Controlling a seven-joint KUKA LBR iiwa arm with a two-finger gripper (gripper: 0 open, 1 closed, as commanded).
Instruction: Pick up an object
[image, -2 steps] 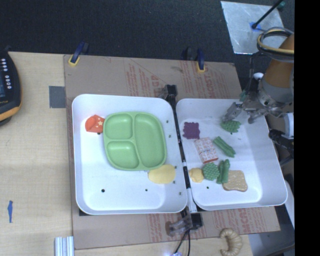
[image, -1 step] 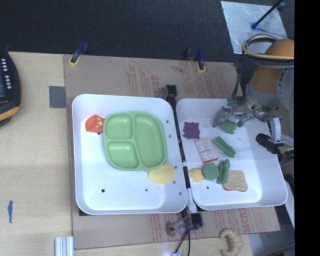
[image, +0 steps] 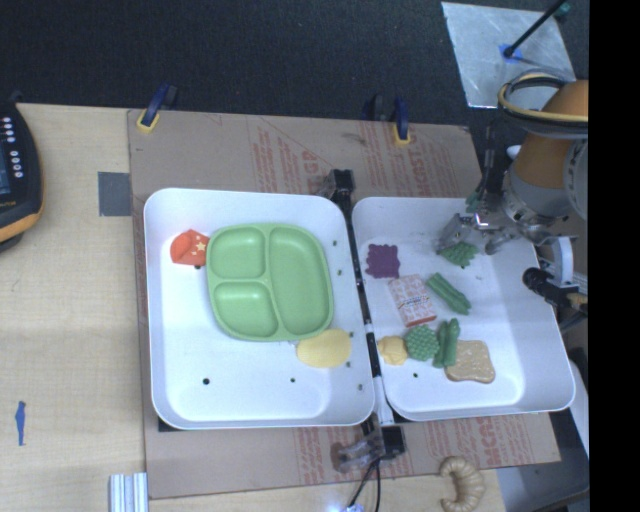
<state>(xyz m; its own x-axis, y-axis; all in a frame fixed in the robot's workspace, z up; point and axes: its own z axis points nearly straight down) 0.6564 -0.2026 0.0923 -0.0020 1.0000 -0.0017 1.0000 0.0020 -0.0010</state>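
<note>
Fingers of the gripper sit low in the far right part of the right bin, close together around a small dark green piece; the piece seems to lie between the tips, though how firmly they pinch it cannot be told. Above them the grey arm reaches in from the right, its orange band near the frame's top right, the wrist pointing down and leftward over the bin's far corner.

Taking the right bin as landmark: a purple piece lies in its left far part, a pink-and-white packet near its middle, a green bean-like piece just right of the packet. Toward its near edge sit a small yellow piece, a green knobbly piece, a dark green pod and a tan slice.

Left of the right bin, the left bin holds a green divided plate, a red piece and a pale yellow piece.
</note>
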